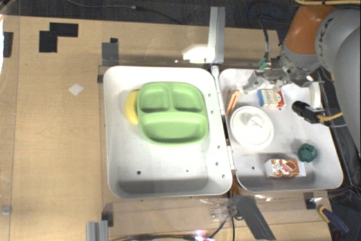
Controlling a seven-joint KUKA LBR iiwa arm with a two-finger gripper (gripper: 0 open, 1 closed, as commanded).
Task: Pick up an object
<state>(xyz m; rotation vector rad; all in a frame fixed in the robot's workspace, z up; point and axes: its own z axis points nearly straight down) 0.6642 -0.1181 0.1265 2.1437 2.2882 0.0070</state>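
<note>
Seen from above, a grey robot arm with an orange band (304, 28) reaches in from the right over a pale wooden desk (51, 138) carrying two shallow white bins side by side. Its pincer (266, 83) hangs over the far end of the right-hand bin (293, 138), just above a small blue, white and red carton (271, 98). From this angle it cannot be told whether the pincer is spread or pressed together, and nothing can be seen held in it.

To the left of the carton, a slim orange stick, shaped like a carrot (232, 101), lies along the bin's left wall. A round white bowl (252, 125) sits near the middle, just in front of the carton. At the near end, a brown, white and red carton (285, 167) lies on its side, with a small dark green lump (307, 152) just beyond it towards the right wall.

The left-hand bin (163, 172) holds a light green plastic plate with three compartments (171, 112). A yellow object (131, 108) pokes out from beneath the plate's left edge, and what it is cannot be made out.
</note>
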